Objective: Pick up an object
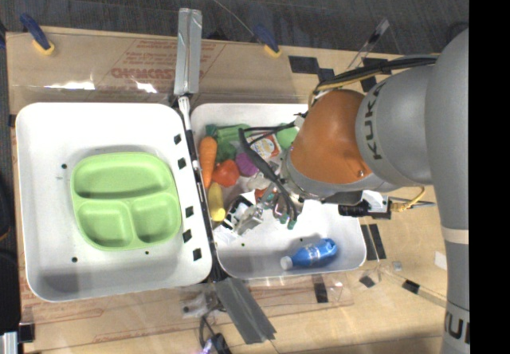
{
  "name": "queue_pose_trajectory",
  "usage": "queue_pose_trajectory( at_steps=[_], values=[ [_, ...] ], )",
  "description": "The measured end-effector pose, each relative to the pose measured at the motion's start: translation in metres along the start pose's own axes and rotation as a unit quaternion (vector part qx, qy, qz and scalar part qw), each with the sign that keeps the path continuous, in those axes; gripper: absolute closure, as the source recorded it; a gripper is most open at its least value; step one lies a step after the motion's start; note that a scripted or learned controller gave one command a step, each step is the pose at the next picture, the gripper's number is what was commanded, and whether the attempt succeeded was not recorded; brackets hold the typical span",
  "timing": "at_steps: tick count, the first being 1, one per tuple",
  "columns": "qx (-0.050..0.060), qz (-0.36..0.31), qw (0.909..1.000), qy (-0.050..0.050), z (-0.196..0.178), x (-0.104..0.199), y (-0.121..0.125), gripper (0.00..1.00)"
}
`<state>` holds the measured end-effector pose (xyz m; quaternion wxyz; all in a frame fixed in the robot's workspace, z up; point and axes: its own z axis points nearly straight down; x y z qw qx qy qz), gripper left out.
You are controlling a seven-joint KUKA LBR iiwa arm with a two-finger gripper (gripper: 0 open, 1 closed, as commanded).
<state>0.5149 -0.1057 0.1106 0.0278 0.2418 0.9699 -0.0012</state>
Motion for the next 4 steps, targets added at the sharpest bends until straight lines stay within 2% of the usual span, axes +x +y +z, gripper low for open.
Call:
queue_pose_trajectory(
  at_steps=[1, 2, 3, 4],
  values=[
    [0.002, 0.003, 0.9999, 0.014, 0.007, -0.071, 0.041, 0.00],
    [0.002, -0.112, 0.9934, 0.024, 0.020, -0.106, -0.003, 0.00],
    [0.003, -0.146, 0.9889, 0.026, 0.018, -0.025, 0.019, 0.00],
    [0.006, -0.084, 0.9961, 0.026, 0.019, -0.040, 0.028, 0.00]
  ],
)
